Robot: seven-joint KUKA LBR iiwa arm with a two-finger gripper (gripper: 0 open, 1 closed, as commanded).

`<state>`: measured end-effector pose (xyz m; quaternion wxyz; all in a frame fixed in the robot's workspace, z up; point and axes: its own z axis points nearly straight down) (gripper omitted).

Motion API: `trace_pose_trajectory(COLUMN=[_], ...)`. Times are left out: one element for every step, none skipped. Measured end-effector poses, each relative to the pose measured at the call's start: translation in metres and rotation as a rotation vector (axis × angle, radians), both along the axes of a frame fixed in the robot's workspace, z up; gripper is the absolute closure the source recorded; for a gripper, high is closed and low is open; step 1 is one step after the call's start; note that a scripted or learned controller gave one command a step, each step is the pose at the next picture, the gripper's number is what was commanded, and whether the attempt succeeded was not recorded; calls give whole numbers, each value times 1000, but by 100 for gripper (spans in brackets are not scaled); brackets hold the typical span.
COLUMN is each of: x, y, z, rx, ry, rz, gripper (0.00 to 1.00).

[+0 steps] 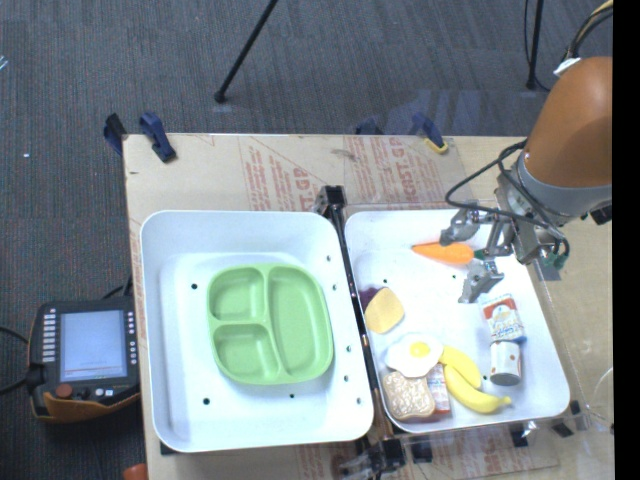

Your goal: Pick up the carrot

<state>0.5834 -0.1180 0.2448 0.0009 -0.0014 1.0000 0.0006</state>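
The orange carrot [443, 253] lies in the right bin [400, 230], near its back edge, with its tip pointing left. My gripper [470, 255] hangs over the carrot's thick right end. Its fingers are open: one dark finger [461, 226] is behind the carrot and the other [479, 282] is in front of it. The carrot's right end sits in the gap between them, and neither finger visibly touches it. The orange-domed arm comes in from the right above the bin.
The right bin also holds a yellow wedge [384, 310], a fried egg [414, 351], a banana [465, 379], a waffle-like piece [408, 395] and a small bottle [503, 338]. In the left bin [170, 268] lies a green divided plate [270, 323]. A handheld screen [85, 353] lies off the bench at the left.
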Motion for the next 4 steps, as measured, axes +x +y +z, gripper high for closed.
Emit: trace_pose_trajectory(x=[51,62,66,65], y=[-51,-83,-80,-80], z=[-129,-157,-145,-146], rx=[3,6,4,5], ry=[5,5,-6,-2], rz=[304,82,87,88], gripper=[0,0,100,0])
